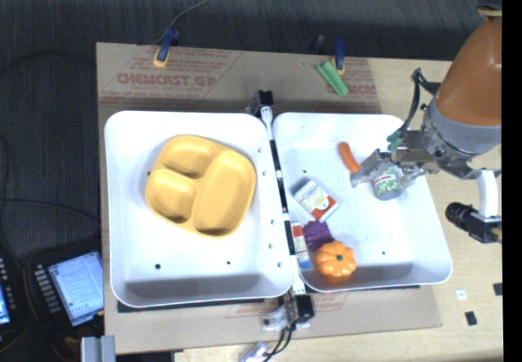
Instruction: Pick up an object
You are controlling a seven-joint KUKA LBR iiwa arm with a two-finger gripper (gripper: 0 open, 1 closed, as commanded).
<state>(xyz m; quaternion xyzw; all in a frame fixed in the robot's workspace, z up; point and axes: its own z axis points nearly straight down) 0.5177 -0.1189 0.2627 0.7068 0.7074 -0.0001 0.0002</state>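
Two shallow white bins with rounded corners sit side by side on a brown cardboard sheet (204,79) printed with red lettering, laid over the bench.

The left bin (130,271) holds a large yellow sectioned tray (200,183) of smooth moulded plastic with three rounded compartments, turned upside down.

The right bin (424,254) holds several small things. An orange carrot-shaped piece (349,157) lies tilted near the middle. Below it and to the left is a small flat packet (315,199), white and red, lying at an angle. A purple lump (317,233) sits just under the packet, and touching it from below is a small ribbed orange pumpkin (336,262) with a green stem.

The grey arm with its broad orange band reaches in from the right. Its gripper (387,179) hangs over the right half of the right bin, and the fingers are closed around a small round cup (387,184), clear or pale with green speckled contents. The cup appears to be raised above the bin floor, right of the carrot-shaped piece.

A green clip (333,78) and a blue clip (166,46) pin the cardboard's far edge.
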